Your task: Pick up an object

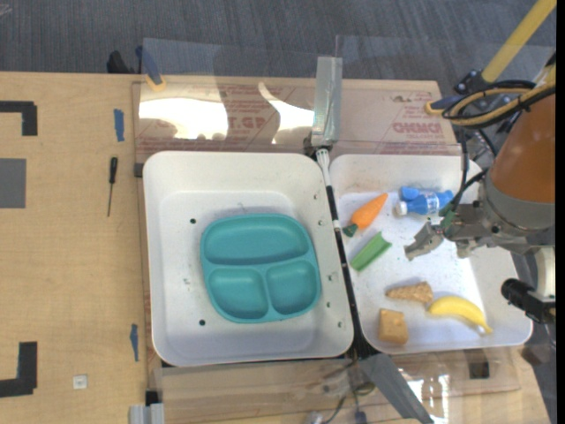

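Observation:
The right bin (388,173) holds an orange carrot (367,211), a green stick-shaped piece (370,251), a blue bottle with a white cap (424,201), a brown bread-like piece (410,292), a yellow banana (459,311) and a tan block (394,326). My gripper (440,246) hangs over the middle of this bin, just below the bottle and above the bread piece. Its fingers are open with nothing between them.
The left bin (161,237) carries a teal divided tray (259,266). A metal post (327,104) stands at the back between the bins. Cables (481,95) and the orange-banded arm (534,157) crowd the right side. A screwdriver (111,184) lies on the bench at the left.

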Tool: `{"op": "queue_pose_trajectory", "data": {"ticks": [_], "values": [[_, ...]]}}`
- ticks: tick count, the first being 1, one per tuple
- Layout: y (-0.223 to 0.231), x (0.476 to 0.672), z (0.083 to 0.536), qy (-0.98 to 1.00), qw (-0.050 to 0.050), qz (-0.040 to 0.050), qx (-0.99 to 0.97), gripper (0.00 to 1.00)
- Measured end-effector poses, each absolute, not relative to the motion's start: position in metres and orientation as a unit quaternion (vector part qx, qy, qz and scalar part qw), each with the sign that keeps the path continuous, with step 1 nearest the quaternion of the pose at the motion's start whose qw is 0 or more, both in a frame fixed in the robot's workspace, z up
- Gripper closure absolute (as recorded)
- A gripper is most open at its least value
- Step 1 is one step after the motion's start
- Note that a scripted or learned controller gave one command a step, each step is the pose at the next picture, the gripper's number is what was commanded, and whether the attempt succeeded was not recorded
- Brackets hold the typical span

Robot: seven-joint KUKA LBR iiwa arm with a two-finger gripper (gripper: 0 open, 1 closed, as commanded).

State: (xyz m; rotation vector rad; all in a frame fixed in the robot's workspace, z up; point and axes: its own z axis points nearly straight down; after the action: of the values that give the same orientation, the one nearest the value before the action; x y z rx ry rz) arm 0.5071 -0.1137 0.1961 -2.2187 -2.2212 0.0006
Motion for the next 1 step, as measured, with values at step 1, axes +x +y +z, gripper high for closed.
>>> {"op": "queue_pose_trajectory", "data": {"ticks": [1], "values": [[-0.1033,0.4790,0.0933,-0.709,0.001,0.0001,-0.705,0.00]]}}
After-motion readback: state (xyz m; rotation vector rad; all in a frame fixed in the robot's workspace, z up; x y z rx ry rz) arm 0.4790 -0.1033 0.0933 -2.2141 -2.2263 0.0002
